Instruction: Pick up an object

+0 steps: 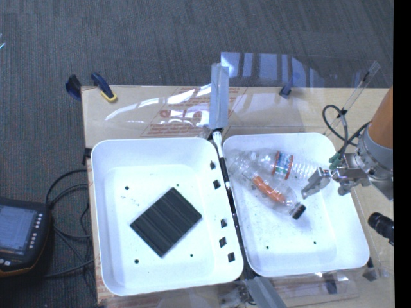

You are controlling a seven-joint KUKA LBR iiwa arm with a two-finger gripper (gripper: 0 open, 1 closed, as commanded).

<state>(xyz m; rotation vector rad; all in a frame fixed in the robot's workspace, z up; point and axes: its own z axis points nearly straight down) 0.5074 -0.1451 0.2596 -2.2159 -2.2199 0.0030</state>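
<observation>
Wooden bench [148, 111] on dark grey carpet [128, 31]. Blue-and-yellow clamp [103, 87] at bench's far left corner. Clear plastic sheet [282, 95] standing along far edge, catching glare. Upright grey post [219, 98] behind gap between bins. Handheld control pendant [22, 235] with lit screen on floor at left, black cables [67, 191] trailing toward bench.

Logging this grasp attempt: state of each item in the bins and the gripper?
clear plastic bottles: lying on their sides in the right bin, not held
dark ribbed pad: lying flat in the left bin, turned at an angle to the walls
gripper: over the right bin beside the bottles, nothing seen between its fingers
</observation>
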